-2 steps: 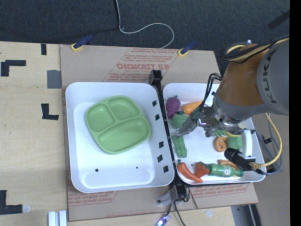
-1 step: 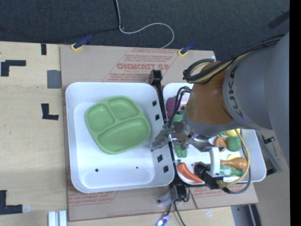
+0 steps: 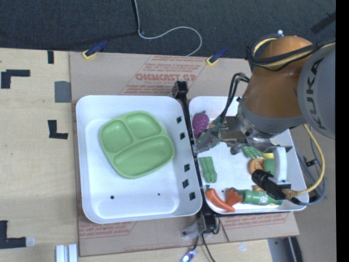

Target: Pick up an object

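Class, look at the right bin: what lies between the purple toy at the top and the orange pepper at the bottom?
In the camera view, a green bean toy lies on the bin floor between the purple toy and the orange pepper.

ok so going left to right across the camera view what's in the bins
green divided plate in the left bin → purple toy → green toy piece → claw of the arm → white piece by the right bin's far wall

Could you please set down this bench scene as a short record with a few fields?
left bin: shallow white bin holding a green three-compartment plastic plate
right bin: shallow white bin with a purple grape bunch toy, a green ridged toy, an orange carrot-like toy
arm: grey and orange arm over right bin
gripper: gripper low beside the grapes
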{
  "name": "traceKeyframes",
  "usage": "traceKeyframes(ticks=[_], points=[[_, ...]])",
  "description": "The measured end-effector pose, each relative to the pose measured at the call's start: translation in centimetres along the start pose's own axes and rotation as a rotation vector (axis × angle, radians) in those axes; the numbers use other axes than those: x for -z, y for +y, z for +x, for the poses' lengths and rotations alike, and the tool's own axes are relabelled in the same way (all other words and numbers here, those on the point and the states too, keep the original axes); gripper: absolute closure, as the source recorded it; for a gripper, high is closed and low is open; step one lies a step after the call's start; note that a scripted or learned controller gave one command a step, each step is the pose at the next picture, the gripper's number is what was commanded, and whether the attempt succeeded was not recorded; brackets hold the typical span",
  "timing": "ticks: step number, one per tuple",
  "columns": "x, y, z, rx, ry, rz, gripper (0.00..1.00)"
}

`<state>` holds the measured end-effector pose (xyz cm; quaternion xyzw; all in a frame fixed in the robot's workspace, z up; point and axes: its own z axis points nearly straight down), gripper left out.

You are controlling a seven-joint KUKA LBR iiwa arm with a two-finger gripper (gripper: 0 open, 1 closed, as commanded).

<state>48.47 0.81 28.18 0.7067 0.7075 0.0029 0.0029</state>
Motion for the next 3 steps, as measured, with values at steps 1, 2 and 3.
traceKeyframes(ticks=[1, 2, 3], points=[[0.4, -0.1, 0.1, 0.002, 0.000, 0.012, 1.00], [7.1, 0.0, 8.6, 0.012, 0.004, 0.003, 1.00], [12.6, 0.0, 2.6, -0.004, -0.001, 0.004, 1.00]])
